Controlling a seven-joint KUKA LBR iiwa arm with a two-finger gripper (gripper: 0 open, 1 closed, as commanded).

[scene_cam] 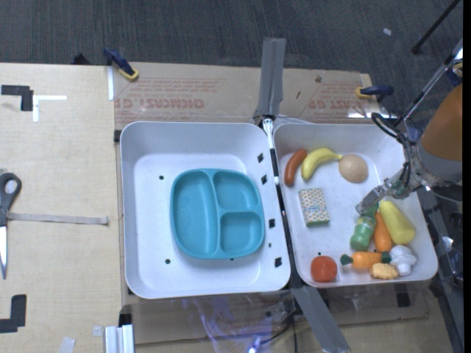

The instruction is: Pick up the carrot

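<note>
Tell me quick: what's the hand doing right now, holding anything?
Hand: low in the right bin, just above the carrot; whether it is open, closed or gripping cannot be told.

One fixed camera looks down at a slant on both white bins (132, 219) from above the bench (59, 168)

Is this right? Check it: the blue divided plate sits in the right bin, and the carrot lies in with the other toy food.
Not quite. The camera view shows the blue divided plate in the left bin, not the right one. The carrot does lie in the right bin with the other toy food.
</note>
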